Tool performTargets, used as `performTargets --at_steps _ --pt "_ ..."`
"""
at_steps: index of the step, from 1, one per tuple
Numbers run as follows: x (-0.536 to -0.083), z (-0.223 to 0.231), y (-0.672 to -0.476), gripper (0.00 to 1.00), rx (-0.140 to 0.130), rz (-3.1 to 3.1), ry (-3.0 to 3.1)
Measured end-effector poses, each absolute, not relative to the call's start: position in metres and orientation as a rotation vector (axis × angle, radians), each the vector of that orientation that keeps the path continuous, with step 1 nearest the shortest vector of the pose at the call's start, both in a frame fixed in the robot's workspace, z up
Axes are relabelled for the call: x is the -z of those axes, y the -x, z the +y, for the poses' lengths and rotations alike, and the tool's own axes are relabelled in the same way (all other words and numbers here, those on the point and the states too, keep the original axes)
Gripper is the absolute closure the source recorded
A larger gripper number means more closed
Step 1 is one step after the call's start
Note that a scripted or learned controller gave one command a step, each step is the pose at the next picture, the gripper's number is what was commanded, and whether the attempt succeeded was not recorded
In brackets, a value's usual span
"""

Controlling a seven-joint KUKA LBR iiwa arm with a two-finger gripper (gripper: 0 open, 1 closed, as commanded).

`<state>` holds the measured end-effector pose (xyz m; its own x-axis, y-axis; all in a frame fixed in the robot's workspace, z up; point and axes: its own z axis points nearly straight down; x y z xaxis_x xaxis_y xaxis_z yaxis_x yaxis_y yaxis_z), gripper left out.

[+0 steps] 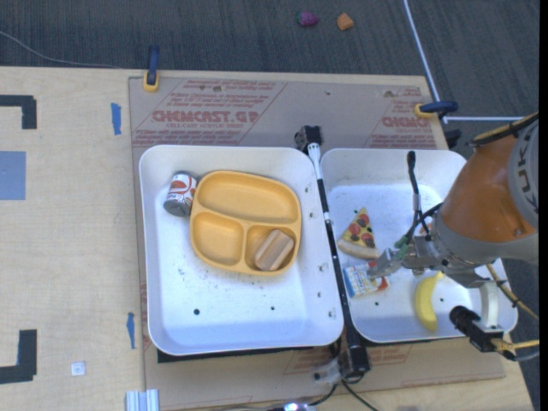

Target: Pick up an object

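Two white bins sit side by side on a brown board. Left bin (171,306): yellow divided tray (224,197) toward its upper middle, three sections. A tan block, maybe bread (273,249), lies in the tray's 4 o'clock section. A small can (179,193), red and white, lies on its side touching the tray's edge at 9 o'clock.

Right bin (377,161): pizza slice toy (360,235) near the bin's centre-left. A flat printed packet (364,282) lies just at 6 o'clock of the slice. A banana (426,301) lies at 3 o'clock of the packet, toward the bin's lower edge.

Arm (492,199) enters from 3 o'clock, orange band over the bin's right half. Gripper (401,258) is low in the right bin, between the slice and the banana, just over the packet's upper right corner. Its fingers are too small and cluttered to read; cannot tell how wide they stand, or whether anything is caught between them.

Floor at 12 o'clock: a purple bit (306,19) and an orange bit (344,21), close together.
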<state>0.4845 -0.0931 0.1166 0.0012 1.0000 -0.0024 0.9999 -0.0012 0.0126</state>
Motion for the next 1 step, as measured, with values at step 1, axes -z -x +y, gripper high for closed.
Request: performTargets --at_steps 1 --pt "-0.1267 -0.0933 -0.4860 1.00 -0.015 2.209 -2.212"
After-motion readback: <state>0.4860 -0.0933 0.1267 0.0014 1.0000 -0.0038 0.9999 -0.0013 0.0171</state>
